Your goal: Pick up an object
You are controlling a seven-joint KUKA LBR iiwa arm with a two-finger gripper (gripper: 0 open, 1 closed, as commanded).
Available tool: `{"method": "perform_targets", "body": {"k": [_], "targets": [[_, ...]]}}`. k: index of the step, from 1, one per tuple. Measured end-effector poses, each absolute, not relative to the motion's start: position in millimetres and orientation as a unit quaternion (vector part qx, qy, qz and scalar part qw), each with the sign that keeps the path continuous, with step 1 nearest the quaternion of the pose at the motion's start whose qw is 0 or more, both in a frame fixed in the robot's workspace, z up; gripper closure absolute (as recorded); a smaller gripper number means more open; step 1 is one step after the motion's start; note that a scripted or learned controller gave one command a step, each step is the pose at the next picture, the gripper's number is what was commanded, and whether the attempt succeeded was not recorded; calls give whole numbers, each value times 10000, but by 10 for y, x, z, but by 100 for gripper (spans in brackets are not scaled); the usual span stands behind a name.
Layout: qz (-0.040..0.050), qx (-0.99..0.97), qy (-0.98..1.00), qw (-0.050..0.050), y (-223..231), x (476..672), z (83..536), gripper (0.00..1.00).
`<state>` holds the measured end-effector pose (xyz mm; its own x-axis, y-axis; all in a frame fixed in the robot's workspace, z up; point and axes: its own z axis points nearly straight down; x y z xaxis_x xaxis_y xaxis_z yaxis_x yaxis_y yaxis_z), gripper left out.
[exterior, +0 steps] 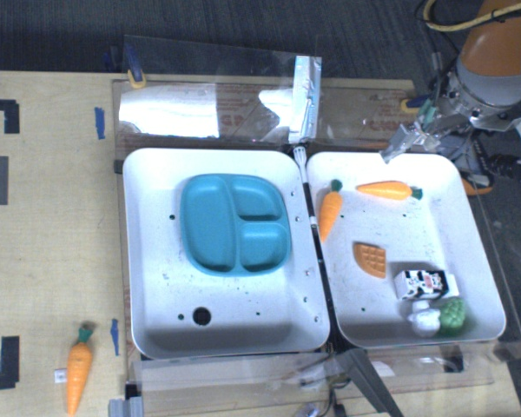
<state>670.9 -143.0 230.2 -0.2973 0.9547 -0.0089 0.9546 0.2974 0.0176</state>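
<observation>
While the grey arm with its orange band [495, 46] is reaching in at the upper right, its end effector [405, 142] is hovering just beyond the far rim of the right shallow white bin [482, 250], and whether it is spread or pressed together cannot be told. Nothing is showing in its grasp. Inside that bin, a plastic orange carrot with a green top [328, 212] is lying against the left wall, a second orange carrot [386, 190] is resting near the far wall, an orange waffle-shaped piece [370, 258] is sitting in the middle, and a small black-and-white carton [423, 283] is lying beside a green-and-white vegetable toy [440, 317] in the near right corner. A blue divided plastic plate [234, 223] is occupying the left white bin [148, 259]. A third orange carrot [77, 370] is lying on the wooden tabletop [43, 259], well apart from both bins.
</observation>
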Motion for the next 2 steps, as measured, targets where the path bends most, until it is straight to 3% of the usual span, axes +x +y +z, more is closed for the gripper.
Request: {"method": "perform_targets", "body": {"k": [1, 2], "targets": [[-15, 5758, 8176, -29, -1619, 6596, 1392, 0], [50, 6560, 7547, 26, -1767, 6717, 949, 0]]}}
